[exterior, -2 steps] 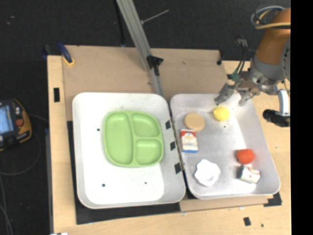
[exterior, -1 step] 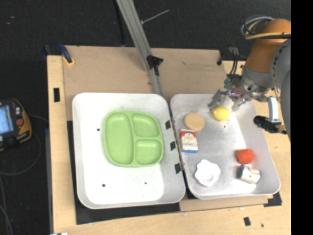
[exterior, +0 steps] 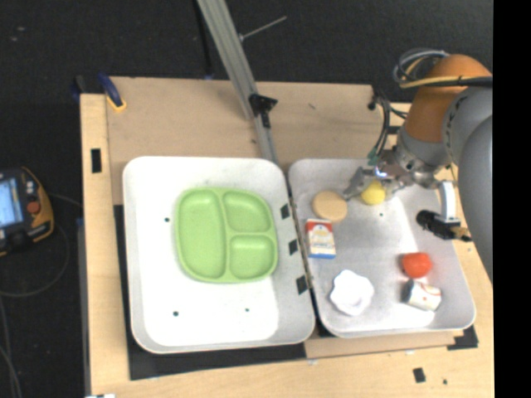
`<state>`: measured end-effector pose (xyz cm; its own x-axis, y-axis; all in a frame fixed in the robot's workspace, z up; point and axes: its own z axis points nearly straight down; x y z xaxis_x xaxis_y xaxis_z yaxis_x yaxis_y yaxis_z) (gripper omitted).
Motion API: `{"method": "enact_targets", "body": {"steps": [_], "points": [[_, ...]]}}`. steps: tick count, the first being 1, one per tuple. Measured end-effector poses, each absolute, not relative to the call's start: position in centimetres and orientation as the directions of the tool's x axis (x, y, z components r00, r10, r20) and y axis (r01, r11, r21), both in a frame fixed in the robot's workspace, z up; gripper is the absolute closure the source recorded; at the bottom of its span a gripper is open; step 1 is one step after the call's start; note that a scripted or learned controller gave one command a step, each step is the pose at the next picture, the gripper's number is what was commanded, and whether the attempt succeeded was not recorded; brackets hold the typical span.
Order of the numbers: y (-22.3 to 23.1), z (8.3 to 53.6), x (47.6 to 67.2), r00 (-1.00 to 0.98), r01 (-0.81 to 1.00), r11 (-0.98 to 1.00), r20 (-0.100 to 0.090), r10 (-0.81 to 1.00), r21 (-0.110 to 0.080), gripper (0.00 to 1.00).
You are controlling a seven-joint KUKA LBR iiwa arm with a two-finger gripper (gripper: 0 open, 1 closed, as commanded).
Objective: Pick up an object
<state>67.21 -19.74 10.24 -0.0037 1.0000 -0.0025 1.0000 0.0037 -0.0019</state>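
Pincer (exterior: 375,179) sat low over the far part of the right bin (exterior: 455,320), right on top of a small yellow ball (exterior: 374,195). It was touching the ball or just shy of it. Honestly couldn't tell from this angle whether the pincer was spread or pressed together, or whether it had the ball at all.

Stuff crowding it: a tan round disc (exterior: 329,206) lay just left of the ball, close enough to get in the way. A little red-and-white box (exterior: 321,239) stood just nearer than the disc, against the bin's left wall. Further toward the near side were a crumpled white thing (exterior: 352,293), a red ball (exterior: 416,264) and a white-and-red item tipped on its side (exterior: 422,295). Those three were well apart from the pincer.

The left bin (exterior: 149,305) held just a green divided plate (exterior: 226,235), lying flat in the middle. A slanted grey metal rail (exterior: 232,56) ran down across the counter (exterior: 182,114) to the gap between the two bins, left of the arm.
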Motion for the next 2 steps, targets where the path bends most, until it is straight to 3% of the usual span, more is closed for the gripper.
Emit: {"method": "enact_targets", "body": {"steps": [1,2], "points": [[-19.9,11.8,67.4,-0.006,1.000,0.006,-0.007,1.000,0.006,1.00],[-20.0,18.0,68.3,-0.003,1.000,0.003,-0.002,1.000,0.008,1.00]]}}
